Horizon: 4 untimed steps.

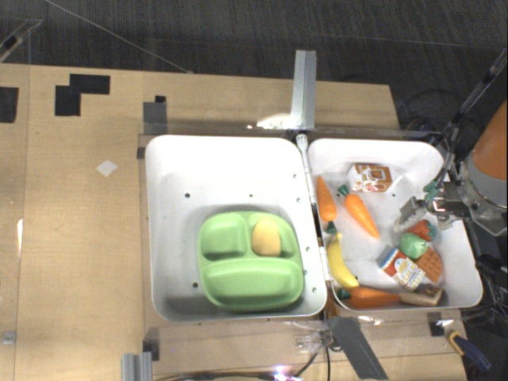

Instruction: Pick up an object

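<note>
In the right bin (pixel 470 290), a waffle (pixel 431 265) and a small carton (pixel 402 269) lie nearest, beside a banana (pixel 341 263). My gripper (pixel 414 211) hovers above them, fingers spread and gripping nothing. Farther left lies a carrot (pixel 361 215).

A robotics lab: two white bins (pixel 167 213) on a plywood bench (pixel 71 236), metal brackets, cables, dark carpet floor (pixel 198 22)
</note>
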Available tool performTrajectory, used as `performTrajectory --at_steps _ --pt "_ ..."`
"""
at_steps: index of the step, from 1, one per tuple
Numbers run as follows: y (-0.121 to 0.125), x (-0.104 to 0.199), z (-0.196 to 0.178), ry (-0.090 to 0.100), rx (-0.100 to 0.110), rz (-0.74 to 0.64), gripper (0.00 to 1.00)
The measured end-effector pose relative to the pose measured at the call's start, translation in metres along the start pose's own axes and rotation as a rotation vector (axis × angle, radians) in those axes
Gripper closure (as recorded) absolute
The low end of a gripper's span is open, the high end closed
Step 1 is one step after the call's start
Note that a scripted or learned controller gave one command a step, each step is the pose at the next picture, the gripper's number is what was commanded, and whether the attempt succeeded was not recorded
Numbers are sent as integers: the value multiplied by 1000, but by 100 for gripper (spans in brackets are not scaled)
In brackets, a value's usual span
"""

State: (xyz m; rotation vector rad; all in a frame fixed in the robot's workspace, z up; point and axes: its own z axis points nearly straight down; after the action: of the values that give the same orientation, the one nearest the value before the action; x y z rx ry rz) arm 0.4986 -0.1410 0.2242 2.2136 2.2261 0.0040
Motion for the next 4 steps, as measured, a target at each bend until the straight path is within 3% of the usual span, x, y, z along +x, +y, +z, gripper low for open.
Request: performTrajectory --at_steps 1,2,3,4 --pt "36 12 128 -1 -4 28 0" --pt "120 27 135 -1 -12 109 0" --pt "99 5 134 -1 -12 -22 0" --pt "89 18 61 -1 -2 189 0"
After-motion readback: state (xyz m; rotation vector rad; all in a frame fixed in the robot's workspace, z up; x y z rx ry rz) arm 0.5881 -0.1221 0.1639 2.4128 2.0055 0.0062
